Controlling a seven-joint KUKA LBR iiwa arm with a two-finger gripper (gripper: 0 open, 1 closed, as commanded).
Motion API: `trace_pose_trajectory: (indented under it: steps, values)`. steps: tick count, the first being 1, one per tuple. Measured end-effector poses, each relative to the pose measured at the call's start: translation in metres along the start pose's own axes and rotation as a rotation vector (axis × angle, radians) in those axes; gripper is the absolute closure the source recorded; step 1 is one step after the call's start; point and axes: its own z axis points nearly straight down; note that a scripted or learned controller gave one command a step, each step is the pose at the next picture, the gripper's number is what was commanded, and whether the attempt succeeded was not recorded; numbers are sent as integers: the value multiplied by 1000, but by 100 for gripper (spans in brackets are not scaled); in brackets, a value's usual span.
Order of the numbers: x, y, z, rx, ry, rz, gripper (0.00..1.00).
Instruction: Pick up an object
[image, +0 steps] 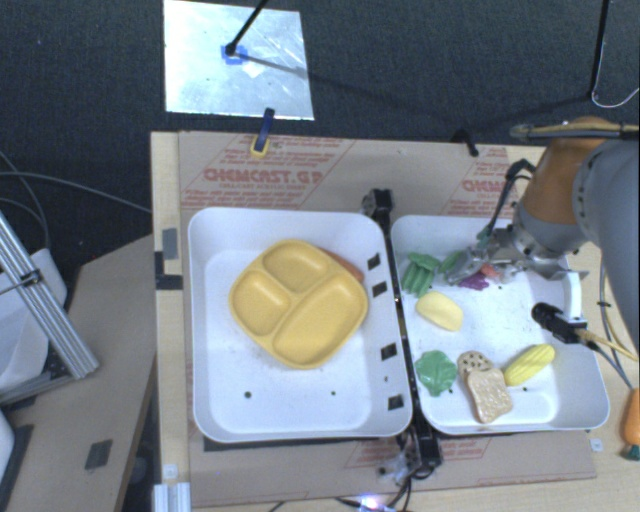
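Note:
My gripper (478, 264) is down in the right bin (580, 400), at its far side, over a small purple and red toy (476, 281) that it partly hides. A green bean-like toy (421, 271) lies just left of the gripper. A pale yellow lemon-like piece (440, 311) sits in front of it. Nearer the front are a green broccoli piece (436, 371), a round cookie (473, 360), a slice of toast (489, 394) and a yellow corn cob (529, 364).
The left bin (215, 400) holds a yellow divided plate (298, 302) with something reddish showing at its far right edge. A black divider (392, 300) runs between the bins. The grey arm (600, 200) and a black cable fitting (558, 322) crowd the right bin's right side.

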Motion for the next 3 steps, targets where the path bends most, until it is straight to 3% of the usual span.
trace_pose_trajectory:
  steps: [1, 2, 3]
  values:
    - [-48, 35, -23, 0, -1, 7, 0]
    - [-45, 36, -34, -4, -2, 0, 100]
    - [-8, 12, -23, 5, 3, 1, 100]
